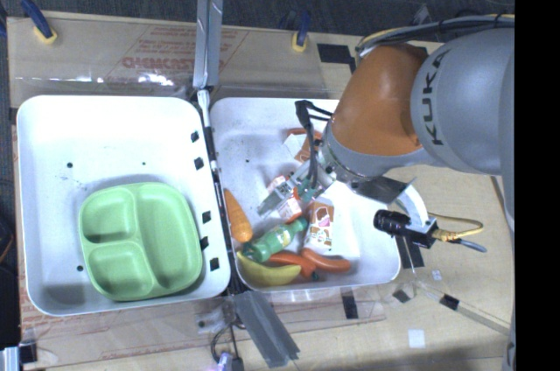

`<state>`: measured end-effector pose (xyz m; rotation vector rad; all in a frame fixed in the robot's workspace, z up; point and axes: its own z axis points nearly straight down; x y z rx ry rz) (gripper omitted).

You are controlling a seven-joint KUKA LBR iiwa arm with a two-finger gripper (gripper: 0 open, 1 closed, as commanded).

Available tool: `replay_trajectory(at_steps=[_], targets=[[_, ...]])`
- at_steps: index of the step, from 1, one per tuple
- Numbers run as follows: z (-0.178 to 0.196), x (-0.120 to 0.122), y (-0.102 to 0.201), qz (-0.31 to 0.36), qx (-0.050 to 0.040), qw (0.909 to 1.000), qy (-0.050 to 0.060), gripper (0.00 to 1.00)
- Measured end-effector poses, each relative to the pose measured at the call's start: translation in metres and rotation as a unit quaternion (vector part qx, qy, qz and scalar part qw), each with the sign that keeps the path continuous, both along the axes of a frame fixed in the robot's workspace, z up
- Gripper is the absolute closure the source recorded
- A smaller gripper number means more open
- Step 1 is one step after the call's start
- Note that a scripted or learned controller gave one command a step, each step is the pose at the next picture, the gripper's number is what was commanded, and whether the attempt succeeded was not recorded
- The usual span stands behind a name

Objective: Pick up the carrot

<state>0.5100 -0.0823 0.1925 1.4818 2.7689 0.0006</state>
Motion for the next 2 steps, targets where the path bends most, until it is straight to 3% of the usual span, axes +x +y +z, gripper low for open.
replay_trajectory(at_steps=[1, 2], targets=[[-0.081, -0.026, -0.017, 0.133, -0.0002, 0.9911, -0.001, 0.0], [-0.1, 0.0, -0.014, -0.078, 0.0002, 0.997, 0.0, 0.0]])
